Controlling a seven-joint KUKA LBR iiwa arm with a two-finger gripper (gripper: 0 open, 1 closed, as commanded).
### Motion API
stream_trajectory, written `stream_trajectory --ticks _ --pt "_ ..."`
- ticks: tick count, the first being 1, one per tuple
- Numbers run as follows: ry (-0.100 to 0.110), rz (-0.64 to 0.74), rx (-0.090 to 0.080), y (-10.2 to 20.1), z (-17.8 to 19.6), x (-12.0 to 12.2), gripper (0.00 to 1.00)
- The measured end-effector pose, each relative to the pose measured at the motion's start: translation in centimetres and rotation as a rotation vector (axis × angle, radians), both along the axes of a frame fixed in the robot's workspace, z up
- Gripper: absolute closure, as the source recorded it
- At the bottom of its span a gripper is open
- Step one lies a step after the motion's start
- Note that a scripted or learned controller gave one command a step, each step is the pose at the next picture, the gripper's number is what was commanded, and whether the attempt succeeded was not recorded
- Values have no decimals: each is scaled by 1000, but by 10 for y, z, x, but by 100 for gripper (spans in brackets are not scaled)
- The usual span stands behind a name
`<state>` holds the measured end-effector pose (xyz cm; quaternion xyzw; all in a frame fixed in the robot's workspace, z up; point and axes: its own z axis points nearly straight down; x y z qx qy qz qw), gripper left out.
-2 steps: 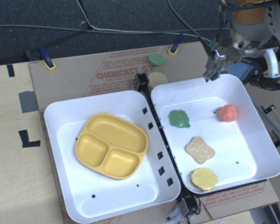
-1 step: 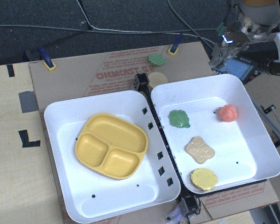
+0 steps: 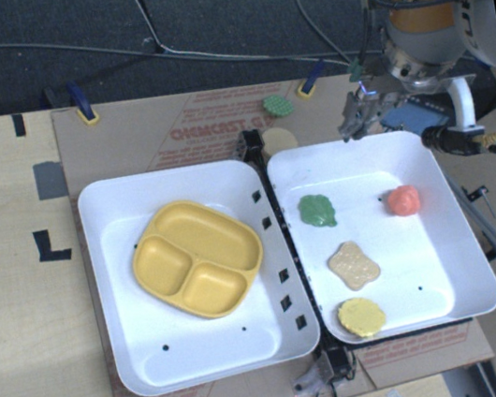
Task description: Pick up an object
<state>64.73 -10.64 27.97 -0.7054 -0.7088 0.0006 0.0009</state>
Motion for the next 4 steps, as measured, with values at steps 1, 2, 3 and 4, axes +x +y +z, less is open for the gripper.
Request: stream_trajectory --ticks 1,2,3,4 --pt "1 -1 0 48 -2 -26 100" --pt "2 0 0 103 -16 -42 100" --pt "3 -2 -1 137 -30 -67 100" --pt "1 -2 -1 183 -35 -86 100"
